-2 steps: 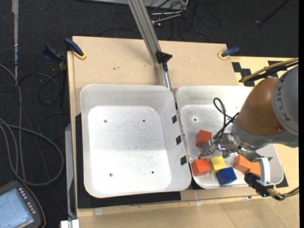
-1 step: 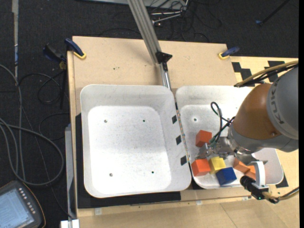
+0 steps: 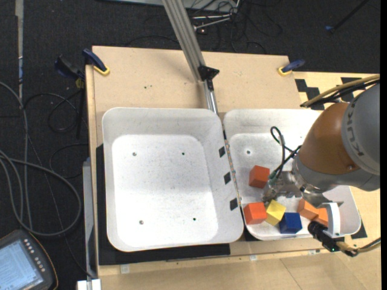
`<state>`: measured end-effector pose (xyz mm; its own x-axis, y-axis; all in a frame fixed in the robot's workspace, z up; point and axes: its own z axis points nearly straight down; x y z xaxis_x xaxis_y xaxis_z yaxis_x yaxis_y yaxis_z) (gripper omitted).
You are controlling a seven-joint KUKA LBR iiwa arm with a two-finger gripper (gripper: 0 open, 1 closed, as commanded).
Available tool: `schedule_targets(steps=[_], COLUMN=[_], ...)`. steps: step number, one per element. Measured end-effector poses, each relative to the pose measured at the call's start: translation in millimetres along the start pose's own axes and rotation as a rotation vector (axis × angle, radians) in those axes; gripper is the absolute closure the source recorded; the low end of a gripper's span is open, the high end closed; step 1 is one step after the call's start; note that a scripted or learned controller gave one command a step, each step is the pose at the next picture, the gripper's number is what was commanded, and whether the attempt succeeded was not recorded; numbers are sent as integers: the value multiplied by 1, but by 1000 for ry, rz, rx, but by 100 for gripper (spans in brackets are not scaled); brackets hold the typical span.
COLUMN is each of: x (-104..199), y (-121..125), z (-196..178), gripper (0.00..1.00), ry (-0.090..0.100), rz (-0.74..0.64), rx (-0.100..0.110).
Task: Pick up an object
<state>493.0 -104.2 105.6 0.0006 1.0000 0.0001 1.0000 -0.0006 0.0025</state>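
The right bin (image 3: 242, 128) holds several small blocks. An orange-red cube (image 3: 259, 176) lies near the bin's middle. Along its front edge sit an orange cube (image 3: 254, 212), a yellow cube (image 3: 275, 212) and a blue cube (image 3: 291, 222), close together. Another orange block (image 3: 309, 210) lies just right of them, partly covered by the arm. My gripper (image 3: 277, 189) hangs low over the bin, between the orange-red cube and the yellow cube. The grey and orange wrist hides much of it.
The left bin (image 3: 160, 177) lies beside the right one, their rims meeting at the middle. A metal pole (image 3: 184, 32) slants down from the top to that seam. Blue and yellow clamps (image 3: 95, 61) hold the wooden bench at its far corners.
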Motion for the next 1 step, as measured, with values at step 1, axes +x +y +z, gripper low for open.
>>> schedule_targets(steps=[1], x=[-2], y=[0], z=[-63], gripper=[100], ry=[-2], rz=[-3], rx=[-5])
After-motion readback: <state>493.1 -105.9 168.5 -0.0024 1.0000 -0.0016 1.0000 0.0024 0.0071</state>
